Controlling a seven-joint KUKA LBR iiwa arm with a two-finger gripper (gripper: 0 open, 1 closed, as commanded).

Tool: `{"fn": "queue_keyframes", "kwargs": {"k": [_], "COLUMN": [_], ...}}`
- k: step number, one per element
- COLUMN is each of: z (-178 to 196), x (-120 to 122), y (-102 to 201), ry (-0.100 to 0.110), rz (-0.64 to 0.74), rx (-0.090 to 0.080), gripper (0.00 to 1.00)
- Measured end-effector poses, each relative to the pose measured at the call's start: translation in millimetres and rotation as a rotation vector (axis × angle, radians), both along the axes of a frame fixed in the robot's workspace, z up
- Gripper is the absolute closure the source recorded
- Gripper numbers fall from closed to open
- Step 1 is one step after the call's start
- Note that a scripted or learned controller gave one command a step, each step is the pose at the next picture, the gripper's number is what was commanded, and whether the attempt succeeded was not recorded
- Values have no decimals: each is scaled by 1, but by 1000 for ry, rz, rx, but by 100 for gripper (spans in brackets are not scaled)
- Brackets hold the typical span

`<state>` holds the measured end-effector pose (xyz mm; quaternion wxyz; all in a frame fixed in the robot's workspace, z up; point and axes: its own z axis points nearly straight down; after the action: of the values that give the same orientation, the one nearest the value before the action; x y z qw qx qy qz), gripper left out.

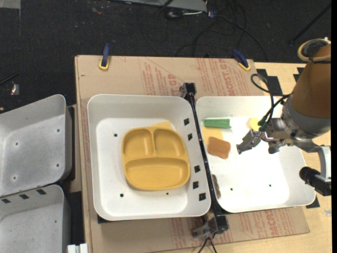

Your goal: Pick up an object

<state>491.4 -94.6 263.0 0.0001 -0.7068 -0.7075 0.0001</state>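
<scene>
Two white bins side by side on the tabletop (137,70): in the left bin (100,157) a yellow plate (156,158) with three parts, in the right bin (263,194) a green block (217,123) near the top, an orange-brown piece (218,147) just below it, and a small yellow thing (254,124) by the arm. Hanging over the right bin, the tool (246,146), a little to the right of the orange-brown piece and not touching it, pinching nothing. Cannot tell if spread or pressed together.
</scene>
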Motion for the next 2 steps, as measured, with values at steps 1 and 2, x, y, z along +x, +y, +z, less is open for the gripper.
{"fn": "queue_keyframes", "kwargs": {"k": [1,2], "z": [-63,-117], "x": [-4,-10], "y": [-1,-11], "ry": [6,6], "rz": [-3,-4], "rx": [1,1], "gripper": [0,0]}}
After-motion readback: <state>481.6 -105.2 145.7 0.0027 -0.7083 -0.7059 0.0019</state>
